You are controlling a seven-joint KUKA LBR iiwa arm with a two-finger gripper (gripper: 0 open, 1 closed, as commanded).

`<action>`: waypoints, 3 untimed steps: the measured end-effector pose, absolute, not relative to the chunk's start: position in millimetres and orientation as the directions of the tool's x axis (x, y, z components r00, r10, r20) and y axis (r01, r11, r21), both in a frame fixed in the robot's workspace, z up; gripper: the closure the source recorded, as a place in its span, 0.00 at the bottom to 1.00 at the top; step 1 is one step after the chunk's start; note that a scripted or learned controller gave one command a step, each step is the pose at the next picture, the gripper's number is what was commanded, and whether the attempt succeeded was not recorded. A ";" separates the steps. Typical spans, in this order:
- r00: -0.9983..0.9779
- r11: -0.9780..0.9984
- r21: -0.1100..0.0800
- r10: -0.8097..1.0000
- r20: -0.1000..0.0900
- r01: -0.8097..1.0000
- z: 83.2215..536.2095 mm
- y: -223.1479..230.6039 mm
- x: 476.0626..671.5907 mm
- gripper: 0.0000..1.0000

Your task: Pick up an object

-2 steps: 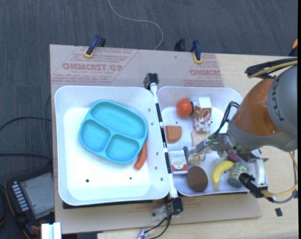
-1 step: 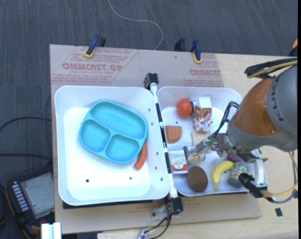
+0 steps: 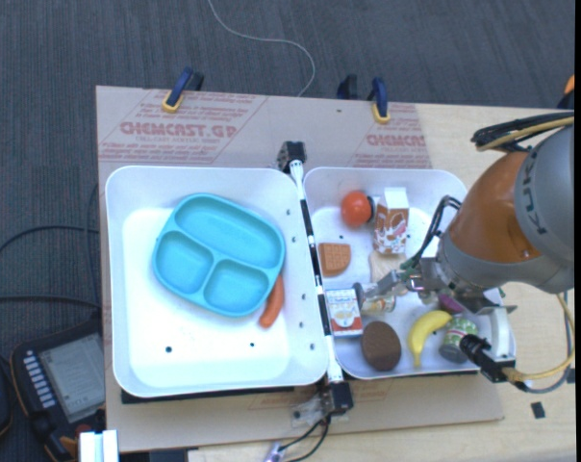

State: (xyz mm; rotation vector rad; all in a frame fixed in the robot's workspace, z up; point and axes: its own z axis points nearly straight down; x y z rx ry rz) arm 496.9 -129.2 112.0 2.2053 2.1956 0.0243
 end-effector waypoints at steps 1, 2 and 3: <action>0.004 -0.004 0.032 1.000 -0.010 0.999 111.9 -128.8 497.0 0.00; 0.004 -0.004 0.032 1.000 -0.009 0.999 111.8 -128.4 497.0 0.00; 0.004 -0.004 0.030 1.000 -0.008 1.000 111.7 -128.2 496.9 0.00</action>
